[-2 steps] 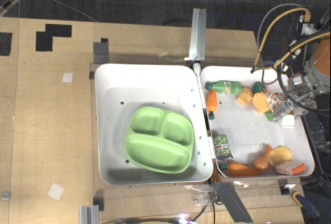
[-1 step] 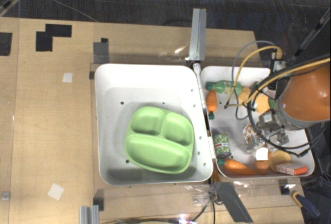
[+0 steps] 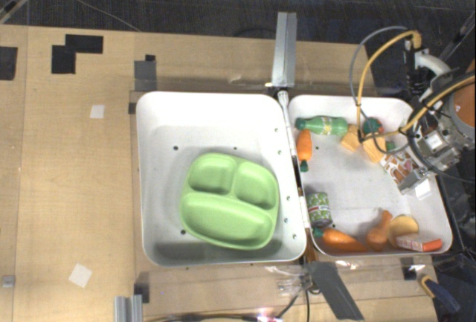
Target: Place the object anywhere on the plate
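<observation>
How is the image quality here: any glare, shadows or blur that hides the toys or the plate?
Camera view: even light, soft shadow beside the green plate in the left bin; slight glare on the white bin floors; the gripper and nearby toys look soft and cluttered.

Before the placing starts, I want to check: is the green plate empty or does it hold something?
Empty. All three compartments of the green plate show bare green.

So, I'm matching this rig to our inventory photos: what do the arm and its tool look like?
At the right edge, the arm shows an orange band and grey casing. The tool is a grey metal assembly with white and reddish parts at its tip. Yellow and black cables loop from it over the right bin, and a white connector sits near the top.
</observation>
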{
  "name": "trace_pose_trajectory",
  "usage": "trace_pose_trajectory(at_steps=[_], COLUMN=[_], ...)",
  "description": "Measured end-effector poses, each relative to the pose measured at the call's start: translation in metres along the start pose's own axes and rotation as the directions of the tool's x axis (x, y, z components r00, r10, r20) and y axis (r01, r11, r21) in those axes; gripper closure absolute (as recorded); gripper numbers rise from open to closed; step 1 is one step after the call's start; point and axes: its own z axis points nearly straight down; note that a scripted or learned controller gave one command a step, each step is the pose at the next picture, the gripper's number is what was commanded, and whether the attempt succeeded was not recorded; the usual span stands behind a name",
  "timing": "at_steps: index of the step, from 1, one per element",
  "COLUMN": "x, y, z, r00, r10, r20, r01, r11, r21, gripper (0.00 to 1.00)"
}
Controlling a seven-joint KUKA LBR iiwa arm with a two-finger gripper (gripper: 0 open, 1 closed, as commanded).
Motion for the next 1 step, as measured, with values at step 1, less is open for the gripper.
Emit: trace_pose_trajectory(at_steps=[1], x=[-0.0594], y=[0.0206], z=[0.098], r00=[0.992], r10=[-0.126], r20=[-0.002], r01=[0.126], r11=[0.992], r21=[0.002], gripper=[1.0])
